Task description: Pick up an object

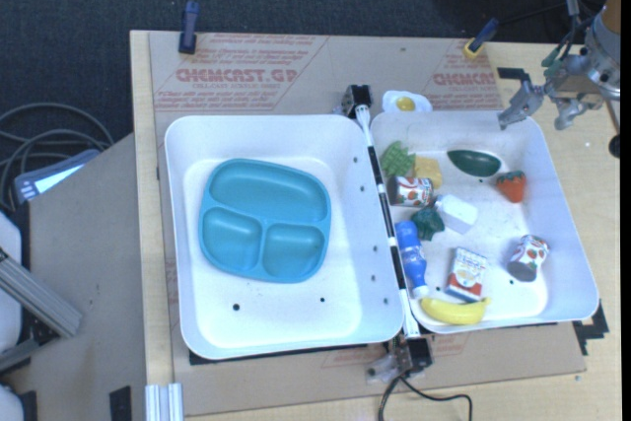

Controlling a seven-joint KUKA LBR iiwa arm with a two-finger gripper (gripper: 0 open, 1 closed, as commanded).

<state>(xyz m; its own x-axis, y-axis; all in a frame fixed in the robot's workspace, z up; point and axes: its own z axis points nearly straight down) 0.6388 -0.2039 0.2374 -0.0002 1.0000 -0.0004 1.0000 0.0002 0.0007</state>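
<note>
Light-blue compartmented plastic tray (264, 220) — plain; yellow curved banana (454, 311); dark-green oval bowl (474, 162); shallow white bins (197, 311) — unpatterned.

The robot's grey metal two-finger gripper (542, 109) shows above the far right corner of the shallow white plastic right-hand bin (562, 202). Its two fingers (516, 105) are slim, pale grey prongs with a dull metallic sheen, splaying out from a boxier silver-grey body. A small teal-green patch sits on that body, on the side away from the bin. Thin dark cables run up from the body toward the upper edge, beyond the bin. Above the gripper, a little of the arm's rounded grey casing carries a strip of orange.
</note>
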